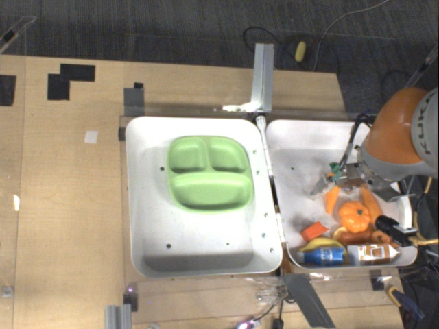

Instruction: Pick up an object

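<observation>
- Wood-tone worktop (62, 204) on dark carpet, two shallow white bins side by side; landmark = the green divided plate (209, 172) lying flat in the left bin (144, 252).
- Right bin (302, 146), right of the plate: toy clutter bunched in its near right corner, well apart from the plate.
- In the pile: orange pumpkin (354, 215), carrot-like orange piece (332, 200) just left of it, blue can (324, 256) and a white-and-brown carton (372, 253) along the near wall, yellow banana-like piece (324, 242) above the can, small red-orange block (313, 231).
- Arm comes in from the right; gripper (338, 178) sits low over the pile's far edge, right of the plate, just above the carrot piece and pumpkin.
- Jaws: cannot tell whether they are spread or closed, too small and dark; nothing visibly between them.
- Step, my read: approach/descent onto a target, no grasp confirmed. Likely target is the carrot piece or pumpkin.
- Next move calls for: lining up on one item, dropping straight down, closing, lifting clear.
- Risk: items touching each other, so a nudge or a double pick looks plausible.
</observation>
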`<action>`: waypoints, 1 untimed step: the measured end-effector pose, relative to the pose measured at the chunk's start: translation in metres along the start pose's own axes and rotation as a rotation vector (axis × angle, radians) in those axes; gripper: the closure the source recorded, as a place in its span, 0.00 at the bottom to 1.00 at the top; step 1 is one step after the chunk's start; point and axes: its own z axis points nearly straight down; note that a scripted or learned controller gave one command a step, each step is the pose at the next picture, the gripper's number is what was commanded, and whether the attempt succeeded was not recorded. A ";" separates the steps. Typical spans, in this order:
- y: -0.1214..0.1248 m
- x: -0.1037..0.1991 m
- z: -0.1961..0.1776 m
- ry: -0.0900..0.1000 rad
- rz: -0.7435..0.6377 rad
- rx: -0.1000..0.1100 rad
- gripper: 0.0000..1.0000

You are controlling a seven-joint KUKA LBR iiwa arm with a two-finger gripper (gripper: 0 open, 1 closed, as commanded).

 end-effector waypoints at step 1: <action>0.000 0.000 0.000 0.000 0.000 0.000 0.00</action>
